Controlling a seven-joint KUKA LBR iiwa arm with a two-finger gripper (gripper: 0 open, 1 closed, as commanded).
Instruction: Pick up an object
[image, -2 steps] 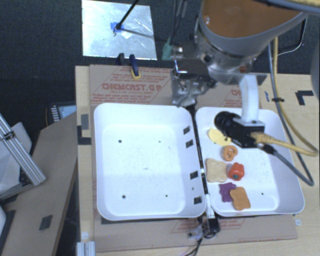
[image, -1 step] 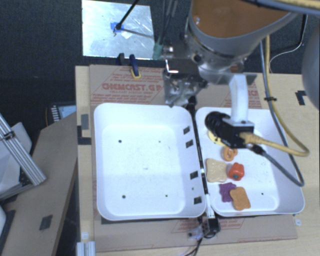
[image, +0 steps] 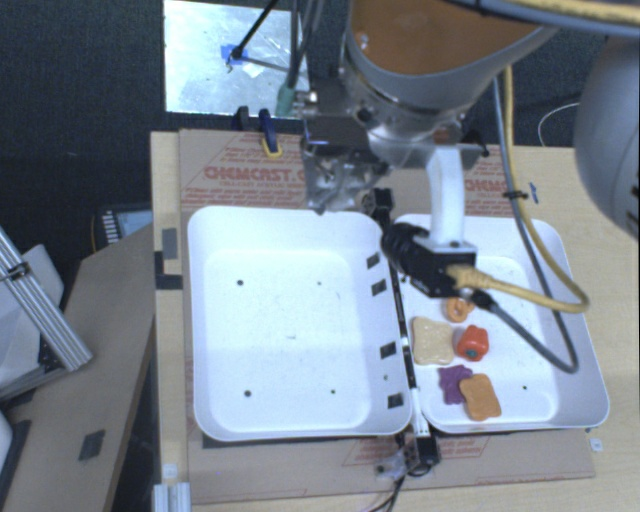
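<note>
Though the gripper (image: 338, 188) was unreadable, open or closed, a flat beige slab (image: 432, 341) lay beside a rounded red lump (image: 473, 343).

Pale wooden bench (image: 166, 340) on dark floor (image: 70, 100), bright shiny panel (image: 215, 60) beyond.

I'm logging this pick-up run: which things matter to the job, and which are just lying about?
Job: tool, right bin, cream slab, red piece, purple piece, tan piece, small orange piece.
Lying about: left bin, cardboard sheet, blue clamp.
</note>
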